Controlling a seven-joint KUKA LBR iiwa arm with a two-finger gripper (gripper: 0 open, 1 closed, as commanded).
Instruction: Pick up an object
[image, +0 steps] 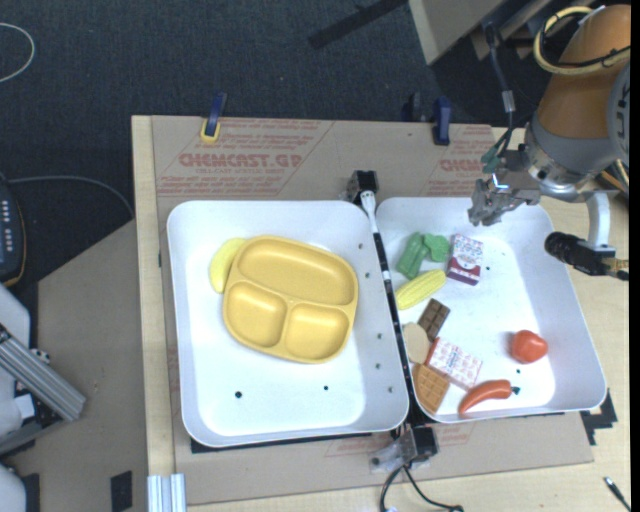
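Note:
The right bin (560, 300) holds several small toy foods: a green piece (418, 252), a corn cob (420, 288), a red and white packet (465, 259), a brown chocolate piece (433, 317), a pink patterned packet (453, 361), a waffle piece (428, 386), a red chili (484, 395) and a red tomato (527, 346). My gripper (490, 208) hangs over the bin's far edge, above and right of the red and white packet, with nothing seen between its fingers.
The left bin (200, 390) carries a yellow divided plate (288, 297) with a yellow piece (224, 262) tucked under its left rim. A black divider clip (364, 185) sits between the bins. Clamps (211, 125) hold the cardboard base at the back.

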